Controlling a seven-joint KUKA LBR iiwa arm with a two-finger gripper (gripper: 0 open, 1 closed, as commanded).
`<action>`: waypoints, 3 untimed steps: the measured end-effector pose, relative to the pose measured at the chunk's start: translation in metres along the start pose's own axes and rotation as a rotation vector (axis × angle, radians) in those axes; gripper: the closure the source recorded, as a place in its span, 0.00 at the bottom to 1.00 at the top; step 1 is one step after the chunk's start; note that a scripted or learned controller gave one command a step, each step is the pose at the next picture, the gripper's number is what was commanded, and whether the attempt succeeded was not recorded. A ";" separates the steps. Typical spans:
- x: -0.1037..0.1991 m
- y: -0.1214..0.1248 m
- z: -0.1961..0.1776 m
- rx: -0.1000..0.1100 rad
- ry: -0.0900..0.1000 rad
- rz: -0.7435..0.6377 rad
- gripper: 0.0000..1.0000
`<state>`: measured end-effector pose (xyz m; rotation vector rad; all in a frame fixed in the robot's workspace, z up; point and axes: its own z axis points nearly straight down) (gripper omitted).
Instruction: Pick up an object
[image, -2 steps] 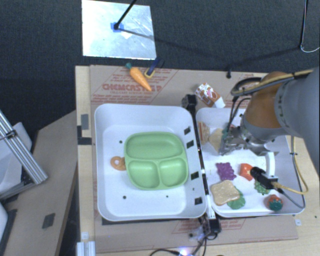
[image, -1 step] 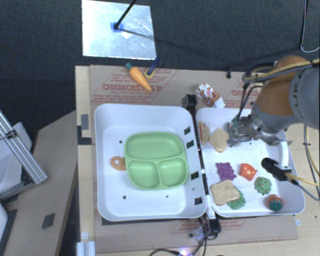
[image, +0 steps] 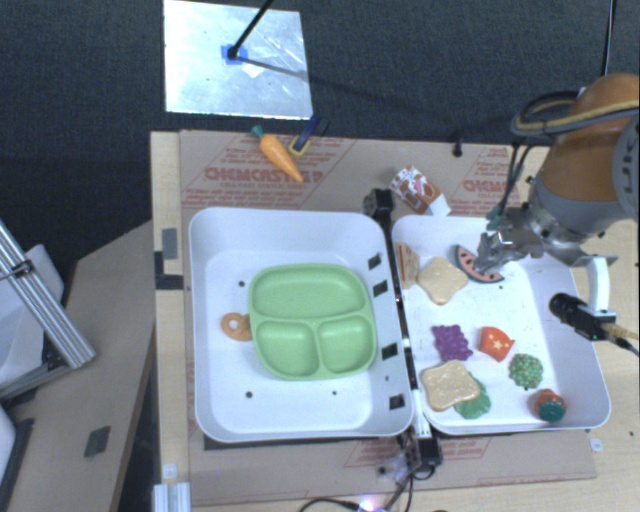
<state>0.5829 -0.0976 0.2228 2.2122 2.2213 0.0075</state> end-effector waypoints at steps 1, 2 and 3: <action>0.000 0.001 -0.002 0.005 0.001 0.000 1.00; 0.040 -0.018 0.003 0.008 0.002 -0.003 1.00; 0.086 -0.034 -0.008 0.007 0.004 -0.005 1.00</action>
